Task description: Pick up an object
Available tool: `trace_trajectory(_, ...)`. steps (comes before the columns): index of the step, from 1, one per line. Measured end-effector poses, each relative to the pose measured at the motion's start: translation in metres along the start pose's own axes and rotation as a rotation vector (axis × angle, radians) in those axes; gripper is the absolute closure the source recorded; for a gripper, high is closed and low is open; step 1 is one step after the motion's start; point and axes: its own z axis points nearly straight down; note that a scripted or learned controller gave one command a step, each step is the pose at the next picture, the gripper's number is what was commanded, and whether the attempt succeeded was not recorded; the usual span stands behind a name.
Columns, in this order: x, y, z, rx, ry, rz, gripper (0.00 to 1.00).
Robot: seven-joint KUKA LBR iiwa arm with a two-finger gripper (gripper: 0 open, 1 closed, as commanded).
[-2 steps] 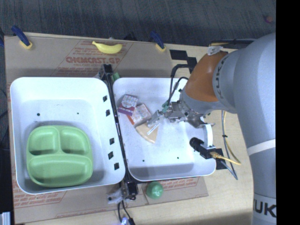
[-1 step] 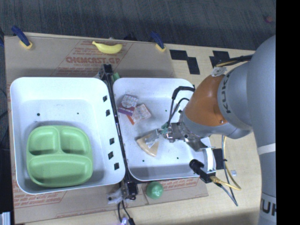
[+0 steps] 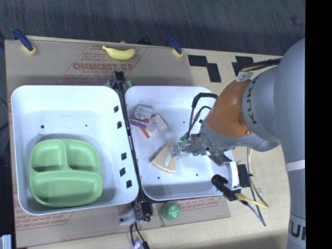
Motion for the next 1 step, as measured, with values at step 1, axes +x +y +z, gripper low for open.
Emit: trace_trajectory(1, -0.0386, -0.029, -0.0917, 0.008, 0.0, 0.011, 1.0)
